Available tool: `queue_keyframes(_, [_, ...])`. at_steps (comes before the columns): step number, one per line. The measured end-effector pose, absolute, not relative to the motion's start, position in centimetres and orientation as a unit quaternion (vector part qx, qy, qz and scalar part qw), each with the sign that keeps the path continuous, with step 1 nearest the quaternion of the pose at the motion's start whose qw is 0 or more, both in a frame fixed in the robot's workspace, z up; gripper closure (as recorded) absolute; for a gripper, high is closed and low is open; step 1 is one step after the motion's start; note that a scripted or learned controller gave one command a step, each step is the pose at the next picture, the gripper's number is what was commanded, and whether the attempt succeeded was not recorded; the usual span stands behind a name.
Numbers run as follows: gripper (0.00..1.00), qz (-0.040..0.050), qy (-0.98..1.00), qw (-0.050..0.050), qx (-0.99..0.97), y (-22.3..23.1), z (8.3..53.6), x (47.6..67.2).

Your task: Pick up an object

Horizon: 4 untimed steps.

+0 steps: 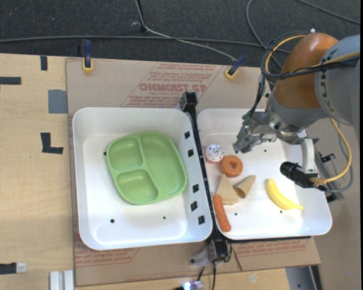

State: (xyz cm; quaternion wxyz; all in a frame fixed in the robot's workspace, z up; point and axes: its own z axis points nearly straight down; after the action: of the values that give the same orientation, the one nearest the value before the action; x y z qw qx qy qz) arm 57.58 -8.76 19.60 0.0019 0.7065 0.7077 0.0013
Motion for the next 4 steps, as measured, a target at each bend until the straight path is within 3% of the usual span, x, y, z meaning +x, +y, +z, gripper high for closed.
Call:
queue_keyframes(1, [1.00, 0.0017, 0.708, 0.002, 0.706, -8.2, 25.7, 58.2])
queue_keyframes(2, [1.00, -0.0001, 0.707, 0.000, 0.707, -8.2, 26.8, 58.2])
queue_keyframes(4, [1.00, 0.0000, 0.709, 0.000, 0.705, 1.9, 26.8, 58.1])
